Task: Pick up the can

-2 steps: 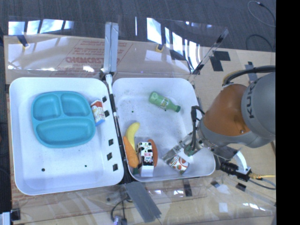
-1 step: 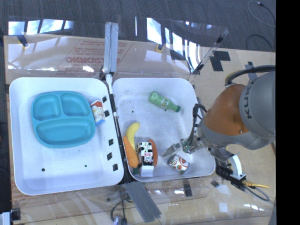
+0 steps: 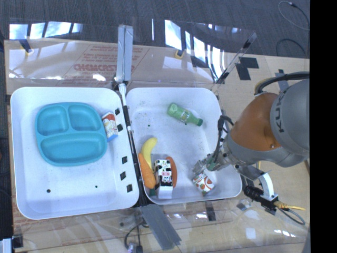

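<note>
Can [image 3: 204, 183]: lies tilted in lower right corner of right bin [image 3: 174, 95], against the wall, so hard to reach.
Claw [image 3: 206, 166]: just above can; open or closed, I cannot tell.

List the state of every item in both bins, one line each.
can: on its side in the right bin's near right corner, under the tool
green bottle: lying flat, far part of right bin
banana: lying by the divider
carrot: lying beside the banana
blue tray: flat in left bin
small carton: at the tray's right edge
</note>
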Robot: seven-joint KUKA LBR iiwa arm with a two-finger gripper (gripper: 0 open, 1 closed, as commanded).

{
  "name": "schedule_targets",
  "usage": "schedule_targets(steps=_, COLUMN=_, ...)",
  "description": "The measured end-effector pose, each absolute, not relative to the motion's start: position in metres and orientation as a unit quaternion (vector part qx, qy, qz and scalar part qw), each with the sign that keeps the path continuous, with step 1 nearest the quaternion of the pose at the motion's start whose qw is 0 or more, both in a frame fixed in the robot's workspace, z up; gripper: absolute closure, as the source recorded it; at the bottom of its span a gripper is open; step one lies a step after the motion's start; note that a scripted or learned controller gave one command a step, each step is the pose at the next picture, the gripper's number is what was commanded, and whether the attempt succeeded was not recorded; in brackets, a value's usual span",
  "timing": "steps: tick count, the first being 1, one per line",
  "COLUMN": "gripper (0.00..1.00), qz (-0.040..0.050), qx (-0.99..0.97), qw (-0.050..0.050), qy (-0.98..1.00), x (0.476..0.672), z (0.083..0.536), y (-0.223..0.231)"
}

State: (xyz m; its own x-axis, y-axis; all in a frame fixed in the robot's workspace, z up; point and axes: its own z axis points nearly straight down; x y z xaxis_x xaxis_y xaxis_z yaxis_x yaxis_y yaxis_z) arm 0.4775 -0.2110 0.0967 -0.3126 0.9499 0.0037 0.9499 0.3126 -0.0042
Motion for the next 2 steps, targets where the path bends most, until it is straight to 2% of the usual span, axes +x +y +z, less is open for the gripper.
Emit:
schedule_targets(steps=1, gripper=0.0, qz=0.0006, qx=-0.586, qw=0.003, qy=-0.81, x=0.4776, z=0.0967, y=-0.2109)
schedule_targets(steps=2, gripper=0.0, qz=0.0001, qx=-0.577, qw=0.003, qy=-0.817, x=0.477, z=0.0898, y=-0.21)
